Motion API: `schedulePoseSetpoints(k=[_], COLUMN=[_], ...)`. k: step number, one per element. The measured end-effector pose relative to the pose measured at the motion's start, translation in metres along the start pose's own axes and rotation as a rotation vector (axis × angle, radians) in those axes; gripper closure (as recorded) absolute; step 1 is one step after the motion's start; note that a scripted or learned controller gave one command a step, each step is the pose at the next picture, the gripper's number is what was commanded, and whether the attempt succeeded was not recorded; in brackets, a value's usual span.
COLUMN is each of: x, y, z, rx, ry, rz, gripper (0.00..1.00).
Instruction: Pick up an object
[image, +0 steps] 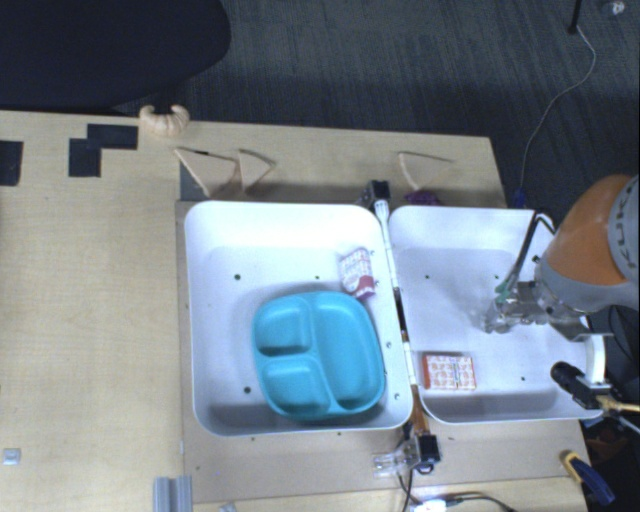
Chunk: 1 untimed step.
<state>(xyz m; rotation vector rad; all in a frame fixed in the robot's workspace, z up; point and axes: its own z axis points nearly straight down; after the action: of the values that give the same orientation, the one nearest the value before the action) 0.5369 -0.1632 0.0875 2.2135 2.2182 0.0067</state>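
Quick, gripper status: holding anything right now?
Gripper: over the right bin, above the small red-and-white packet; cannot be told whether it is open or closed, and nothing is seen in its grasp.

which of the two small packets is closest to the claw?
The flat red-and-white patterned packet in the right white bin, just below-left of the claw. The other, a small white-and-red wrapper, lies in the left white bin above the light blue divided plastic tray.
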Motion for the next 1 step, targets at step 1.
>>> schedulePoseSetpoints(k=[1], x=[0.0906], y=[0.0275], z=[-0.0979], rx=[0.003], ry=[0.004], rz=[-0.003], gripper=[1.0])
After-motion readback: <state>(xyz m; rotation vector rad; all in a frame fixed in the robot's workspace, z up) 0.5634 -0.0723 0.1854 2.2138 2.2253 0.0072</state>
